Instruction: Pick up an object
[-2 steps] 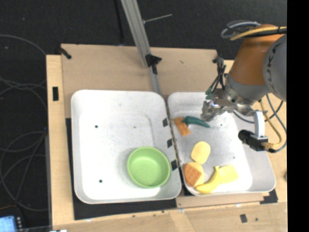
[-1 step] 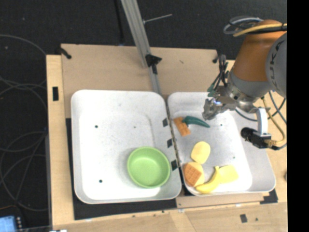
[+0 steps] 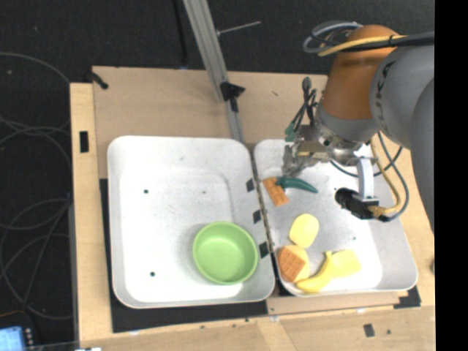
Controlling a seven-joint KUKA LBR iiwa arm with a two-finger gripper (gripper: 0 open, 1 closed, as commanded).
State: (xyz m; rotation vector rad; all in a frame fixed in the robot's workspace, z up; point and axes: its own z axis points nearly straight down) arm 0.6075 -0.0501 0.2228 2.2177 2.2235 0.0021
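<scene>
My gripper (image 3: 292, 165) hangs over the far left part of the right bin (image 3: 380, 254), below the orange band of the arm. Just under it lies a slim teal object (image 3: 300, 186), and an orange block (image 3: 275, 191) sits beside that at the bin's left wall. I cannot see whether the gripper touches the teal object. Nearer the front of the same bin lie a yellow rounded piece (image 3: 304, 230), an orange waffle-like piece (image 3: 292, 262) and a yellow banana-shaped piece (image 3: 333, 269).
A green bowl (image 3: 225, 251) stands in the front right corner of the left bin (image 3: 146, 174). A grey metal pole (image 3: 212, 57) rises behind the bins. A black connector with cables (image 3: 355, 202) hangs off the arm over the right bin.
</scene>
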